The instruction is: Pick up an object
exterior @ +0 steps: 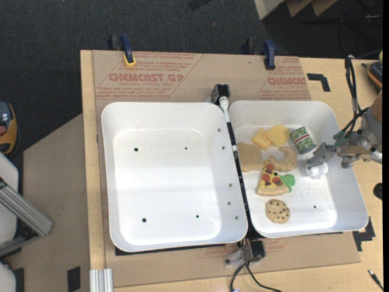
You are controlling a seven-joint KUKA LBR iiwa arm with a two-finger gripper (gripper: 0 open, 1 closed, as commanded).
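Observation:
The right bin [340, 215] holds several toy foods. Two yellow cheese pieces [271, 137] lie at the back, with a green and white can [302, 139] tilted just right of them. A tan bread slice [248, 156] and a pale ring-shaped pastry [286, 157] lie in the middle. A pizza slice [271, 182] with a small green piece [288, 180] beside it lies in front of these, and a chocolate-chip cookie [278, 211] is nearest the front. My gripper [317, 162] is low over the right part of this bin, just right of the pastry and below the can. Nothing shows held in it.
The left bin [115, 163] lies beside the right one on a cardboard sheet [152, 75] held by blue clamps [127, 47]. The arm and its cables [355, 145] come in over the right bin's right wall.

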